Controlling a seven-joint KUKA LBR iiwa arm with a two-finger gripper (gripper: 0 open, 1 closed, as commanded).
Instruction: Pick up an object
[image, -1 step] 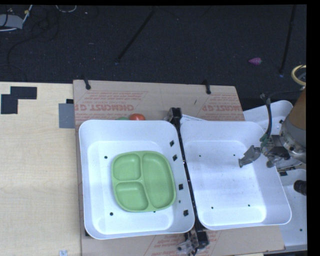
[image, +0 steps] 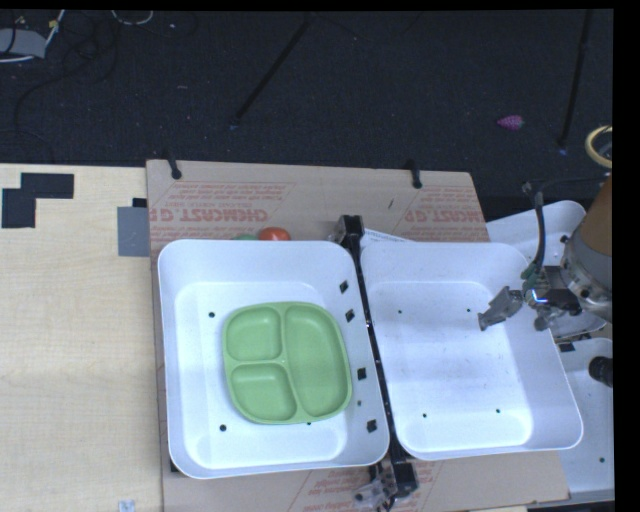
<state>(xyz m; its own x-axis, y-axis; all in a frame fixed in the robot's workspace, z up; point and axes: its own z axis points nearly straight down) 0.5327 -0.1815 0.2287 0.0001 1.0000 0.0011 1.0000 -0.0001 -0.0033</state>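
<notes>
A light green divided plate (image: 288, 361) with three compartments lies flat in the left white bin (image: 190, 300). My gripper (image: 522, 312) hangs over the right edge of the right white bin (image: 450, 440), far from the plate. Its two grey fingers (image: 497, 310) stand spread apart and open, with nothing between them. The arm comes in from the right.
A small red-orange object (image: 273, 235) and a bit of green (image: 243, 237) lie just behind the left bin's back rim, on the cardboard sheet (image: 300, 200). A black divider (image: 365, 340) separates the two bins. Wooden bench top spreads to the left.
</notes>
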